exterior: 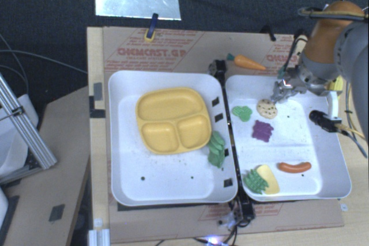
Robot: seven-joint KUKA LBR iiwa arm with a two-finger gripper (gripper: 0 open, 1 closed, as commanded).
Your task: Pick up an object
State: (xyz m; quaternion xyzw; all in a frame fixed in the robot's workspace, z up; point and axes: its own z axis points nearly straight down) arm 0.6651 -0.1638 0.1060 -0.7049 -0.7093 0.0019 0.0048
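The right bin point(331, 181) holds a round tan cookie point(267, 108), a light green leafy piece point(242, 113), a purple piece point(262, 131), a red-orange sausage point(294, 167) and a yellow-and-green piece point(260, 180) at the front. My gripper point(282, 91) hangs over the bin's far side, just above and to the right of the cookie. Nothing can be seen held in it.
In the left bin point(124, 181) lie a yellow divided plate point(172, 120) and a dark green piece point(217, 150) by its right wall. An orange carrot point(249, 62) rests on the cardboard behind the right bin. A blue-and-yellow clip point(151, 28) lies at the back.
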